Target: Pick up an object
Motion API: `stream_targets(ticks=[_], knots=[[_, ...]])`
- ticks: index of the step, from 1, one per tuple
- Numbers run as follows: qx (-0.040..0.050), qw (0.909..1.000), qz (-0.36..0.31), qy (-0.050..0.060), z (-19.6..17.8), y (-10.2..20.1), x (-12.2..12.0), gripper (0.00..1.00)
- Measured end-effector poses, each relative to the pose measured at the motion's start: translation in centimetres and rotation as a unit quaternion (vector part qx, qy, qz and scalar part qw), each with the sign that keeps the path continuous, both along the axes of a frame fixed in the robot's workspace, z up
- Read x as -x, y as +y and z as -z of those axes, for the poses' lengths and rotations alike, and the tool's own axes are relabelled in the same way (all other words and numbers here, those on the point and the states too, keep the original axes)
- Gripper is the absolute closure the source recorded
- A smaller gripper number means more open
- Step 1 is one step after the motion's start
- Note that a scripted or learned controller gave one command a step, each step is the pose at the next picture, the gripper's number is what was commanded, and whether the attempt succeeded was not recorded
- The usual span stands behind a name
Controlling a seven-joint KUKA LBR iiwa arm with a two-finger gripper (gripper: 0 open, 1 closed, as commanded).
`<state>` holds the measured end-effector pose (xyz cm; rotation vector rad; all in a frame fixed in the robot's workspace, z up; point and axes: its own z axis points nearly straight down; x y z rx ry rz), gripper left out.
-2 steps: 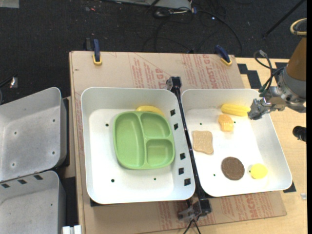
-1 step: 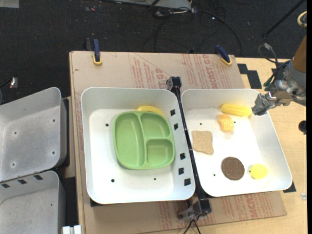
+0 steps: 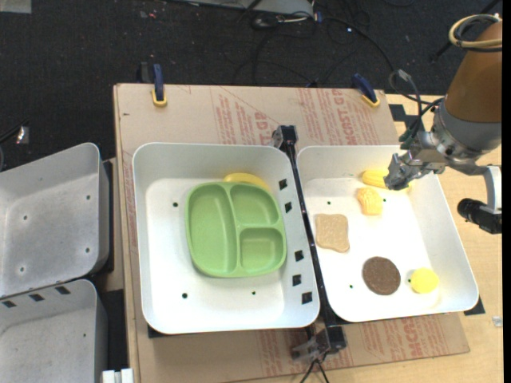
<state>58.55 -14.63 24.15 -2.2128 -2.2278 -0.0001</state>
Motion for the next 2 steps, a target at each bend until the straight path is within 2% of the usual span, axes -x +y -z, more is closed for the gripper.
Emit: stream_targets(ticks=[1,2], knots=[[-0.0002,1.0,0.0,0.0,-0.7,5.7,1.3,1.0],[0.0,1.0,0.0,0.001,0.1,10.0,2.1,1.0]])
